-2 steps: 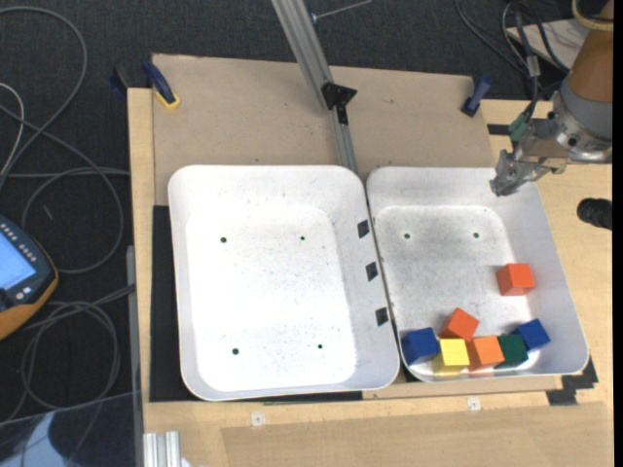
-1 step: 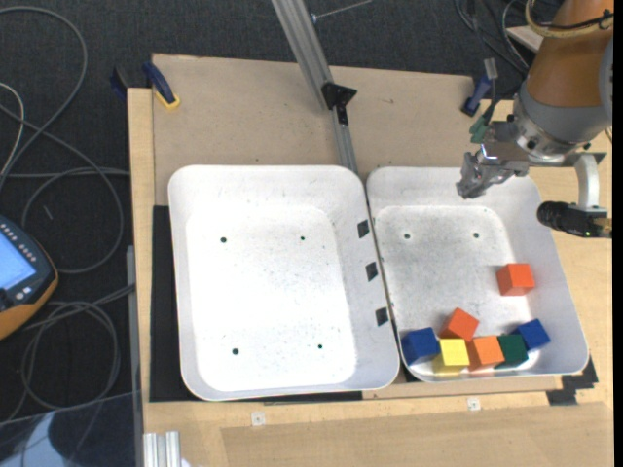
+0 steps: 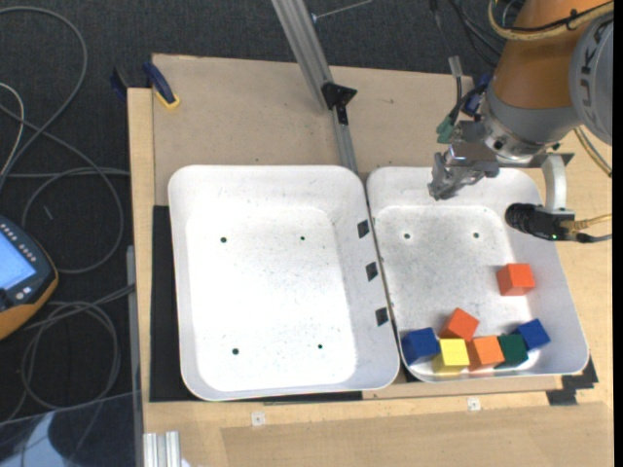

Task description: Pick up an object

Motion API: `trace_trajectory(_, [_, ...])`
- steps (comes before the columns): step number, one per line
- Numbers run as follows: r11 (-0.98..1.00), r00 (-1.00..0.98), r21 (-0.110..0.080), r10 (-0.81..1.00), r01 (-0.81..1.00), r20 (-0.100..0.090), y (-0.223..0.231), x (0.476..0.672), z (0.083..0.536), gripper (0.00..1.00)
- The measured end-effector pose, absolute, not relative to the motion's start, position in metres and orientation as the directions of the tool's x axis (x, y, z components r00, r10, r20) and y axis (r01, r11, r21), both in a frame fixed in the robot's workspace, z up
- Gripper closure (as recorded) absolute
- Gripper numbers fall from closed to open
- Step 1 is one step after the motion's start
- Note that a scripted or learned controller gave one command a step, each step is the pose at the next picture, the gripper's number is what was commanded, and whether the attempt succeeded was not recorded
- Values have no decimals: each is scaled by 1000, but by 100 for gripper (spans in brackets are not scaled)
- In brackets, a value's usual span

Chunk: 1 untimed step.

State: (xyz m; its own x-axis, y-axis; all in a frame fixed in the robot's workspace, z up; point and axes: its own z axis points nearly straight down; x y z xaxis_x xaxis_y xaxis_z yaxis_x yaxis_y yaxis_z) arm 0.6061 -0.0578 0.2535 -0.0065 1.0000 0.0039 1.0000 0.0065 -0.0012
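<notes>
A dark carpeted floor strewn with cables surrounds the wooden counter (image 3: pixel 253 95), which bears 2 white bins side by side. The end effector (image 3: pixel 446 185) hangs over the far edge of the right bin (image 3: pixel 438 251), gripping nothing; whether it is released or clenched I cannot tell. The blocks lie well apart from it: an orange block (image 3: pixel 515 278) alone, and 6 more clustered at the near edge, among them a blue block (image 3: pixel 421 343) and a yellow block (image 3: pixel 454 352).
</notes>
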Motion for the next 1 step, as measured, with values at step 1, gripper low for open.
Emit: trace_trajectory(1, [7,-7,-3,1000,1000,4,1,599,242,100])
